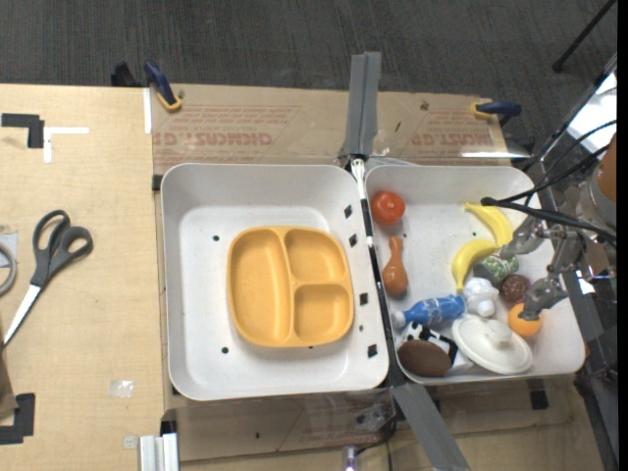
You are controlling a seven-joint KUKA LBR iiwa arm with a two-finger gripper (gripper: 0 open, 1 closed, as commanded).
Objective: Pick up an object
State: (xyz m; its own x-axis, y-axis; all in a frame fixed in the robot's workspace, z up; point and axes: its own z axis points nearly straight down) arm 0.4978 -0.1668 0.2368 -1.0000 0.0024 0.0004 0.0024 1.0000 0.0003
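The gripper (525,268) hangs over the right bin (432,189), fingers apart with nothing between them, one tip by the banana (483,243), the other on the orange (524,320). Around them crowd a dark ball (513,287), white lid (494,343), blue toy (434,310) and tomato (389,207). The banana curves lengthwise up the bin. The left bin (196,263) holds a yellow tray (290,286). Scissors (47,258) lie on the bench.
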